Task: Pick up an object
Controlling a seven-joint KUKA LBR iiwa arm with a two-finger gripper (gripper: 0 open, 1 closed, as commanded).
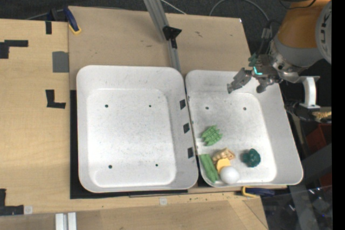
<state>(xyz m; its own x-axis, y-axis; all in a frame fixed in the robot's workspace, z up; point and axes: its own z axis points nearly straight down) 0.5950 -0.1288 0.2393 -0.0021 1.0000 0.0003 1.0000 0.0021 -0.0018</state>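
Observation:
My gripper (250, 83) hangs over the far edge of the right bin (280, 116), open, with nothing between its two fingers. Well below it, in the bin's near half, lie a light green ridged piece (211, 135), a dark teal round object (250, 158), a yellow-brown toy (222, 157), a white ball (229, 174) and a long green piece (208, 167). These last three are bunched together at the near left corner.
The left bin (129, 126) lies beside the right one, the two joined by black clips (186, 127). A slanted metal rail (156, 5) runs from the top down to the bins' far seam. Wooden bench surface (32, 105) extends left.

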